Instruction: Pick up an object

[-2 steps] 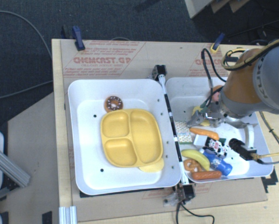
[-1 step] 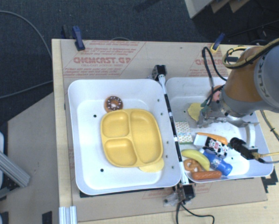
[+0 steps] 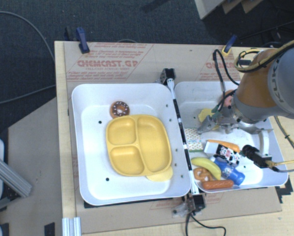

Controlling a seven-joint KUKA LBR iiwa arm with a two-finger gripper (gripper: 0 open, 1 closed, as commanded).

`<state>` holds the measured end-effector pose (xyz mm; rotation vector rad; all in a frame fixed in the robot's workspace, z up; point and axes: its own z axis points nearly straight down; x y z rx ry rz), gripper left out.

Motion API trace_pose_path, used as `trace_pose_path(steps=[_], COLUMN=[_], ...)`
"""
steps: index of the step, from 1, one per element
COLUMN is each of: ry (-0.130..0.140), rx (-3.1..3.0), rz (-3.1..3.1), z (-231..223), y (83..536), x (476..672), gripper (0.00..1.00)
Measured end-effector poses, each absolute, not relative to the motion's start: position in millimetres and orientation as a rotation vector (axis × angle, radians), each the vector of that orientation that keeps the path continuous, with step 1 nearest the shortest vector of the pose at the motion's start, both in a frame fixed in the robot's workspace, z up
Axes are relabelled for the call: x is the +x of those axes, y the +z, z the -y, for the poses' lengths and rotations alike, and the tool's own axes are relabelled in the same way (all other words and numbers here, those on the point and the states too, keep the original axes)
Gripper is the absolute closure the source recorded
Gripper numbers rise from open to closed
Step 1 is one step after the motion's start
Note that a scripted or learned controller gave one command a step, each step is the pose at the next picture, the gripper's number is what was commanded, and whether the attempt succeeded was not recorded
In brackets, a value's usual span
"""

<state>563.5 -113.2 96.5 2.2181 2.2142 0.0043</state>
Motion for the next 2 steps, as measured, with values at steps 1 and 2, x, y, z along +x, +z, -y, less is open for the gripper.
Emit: trace_pose_path(steps=[1,2], ry=[0.000,0.000], rx=[2.219,2.216], rz=[-2.223,-2.222], z=[95.3,95.4], y=[84.9,95.2], x=[635.0,635.4], gripper=[0.00,1.00])
